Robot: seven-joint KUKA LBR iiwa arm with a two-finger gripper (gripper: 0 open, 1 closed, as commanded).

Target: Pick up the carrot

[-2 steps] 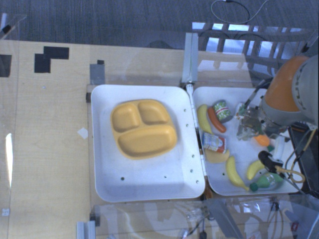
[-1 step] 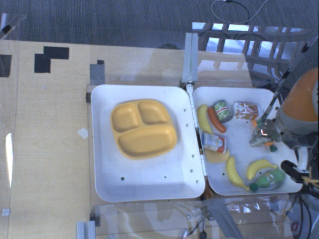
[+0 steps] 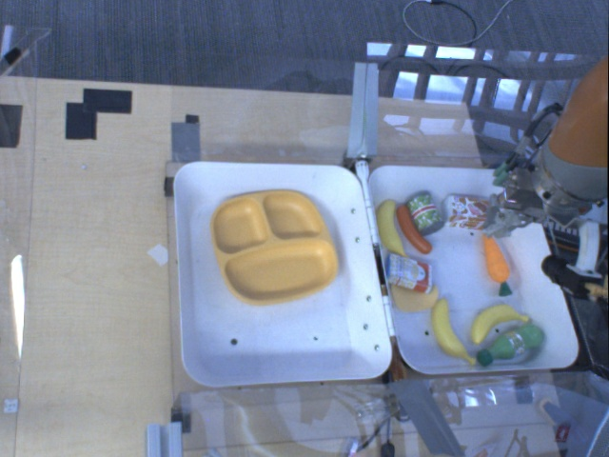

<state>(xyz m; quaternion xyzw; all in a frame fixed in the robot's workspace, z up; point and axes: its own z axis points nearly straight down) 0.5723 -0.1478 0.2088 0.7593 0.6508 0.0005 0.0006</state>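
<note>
You had the tabletop carrying two white bins side by side. The left bin held just a yellow tray, so all the picking belonged to the right bin, nearest the arm. There the clutter lay loose: bananas low down, a sausage and packets higher up. Your carrot lay flat in the middle right of that bin, thick end up, clear of its neighbours. The claw hung just above the carrot's top end, probably lined up for the descent. It was too blurred to say whether it was open or closed; nothing showed in it.
</note>
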